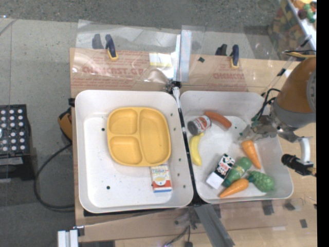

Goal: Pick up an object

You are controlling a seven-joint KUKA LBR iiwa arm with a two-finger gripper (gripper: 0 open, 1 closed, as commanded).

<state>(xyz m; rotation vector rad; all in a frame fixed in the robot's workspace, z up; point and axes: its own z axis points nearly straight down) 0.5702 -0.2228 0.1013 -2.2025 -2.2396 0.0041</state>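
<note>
Two bins: the left bin [87,153] and the right bin [234,102] sit side by side on the bench [128,68], touching along the middle rim.
Arm: the grey arm [298,99] with its orange band reaches in from the right, over the right bin's right edge.
Yellow tray: a three-compartment yellow tray [139,136] lies flat in the left bin, with a small carton [161,178] just below it; both are well apart from the arm, so they are unlikely picks.
Claw: the claw [253,130] hangs low at the right bin's right side, just above the upper tip of an orange carrot [251,154]; whether it is open or closed cannot be told, and nothing is seen held in it.
Likely target: that carrot, judged only by nearness.
Clutter risk: a green vegetable [262,181], a second carrot [234,188], a green bottle [237,170] and a black-and-white carton [221,170] crowd the carrot's lower end, so a closing claw could nudge a neighbour or pinch two things.
Slip risk: the carrot tapers and lies at a slant, so a grip near its tip may squeeze it out.
Wall risk: the bin's right wall is near and may block a clean descent.
Spare picks: a sausage [217,119], a small can [199,125] and a banana [195,150] lie more loosely to the left.
</note>
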